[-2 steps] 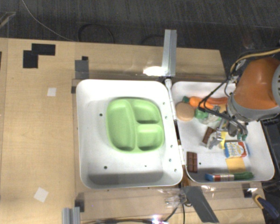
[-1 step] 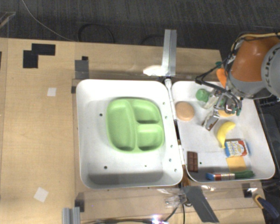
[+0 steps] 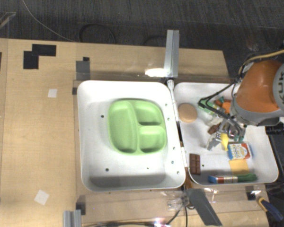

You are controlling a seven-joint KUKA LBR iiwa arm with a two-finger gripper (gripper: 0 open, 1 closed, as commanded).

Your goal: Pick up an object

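Wood bench (image 3: 33, 141): fills left of frame; black marks at upper left, small pale squares at left and lower left.
Left bin (image 3: 92, 169): white, shallow, centre-left of frame.
Green tray (image 3: 135, 126): in middle of left bin, three compartments, one long at left, two smaller at right.
Metal post (image 3: 172, 53): upright at top centre, just above where the bins meet.
Right bin (image 3: 194, 134): white, touching left bin along its left wall, at right of frame.
Tan disc (image 3: 187, 112): round, upper left of right bin, near the divider.
Brown bar (image 3: 194, 162): small, dark, lower left corner of right bin, by the wall.
Marker (image 3: 222, 179): blue and red, lying flat along bottom edge of right bin; green piece (image 3: 246, 177) just right of it.
Yellow block (image 3: 238, 166): lower right part of bin, just above marker.
Carton (image 3: 238, 151): small white and blue w/ red, touching yellow block's top.
Small clutter (image 3: 217, 105): orange, green and dark bits under the wrist, too jumbled to name.
Gripper (image 3: 226, 135): mid right bin, low among the items, just left of carton; a yellow bit sits at its tips, but can't tell if fingers are wide, narrow or gripping.
Arm (image 3: 260, 91): orange band, grey above, comes in from right edge over upper right of bin.
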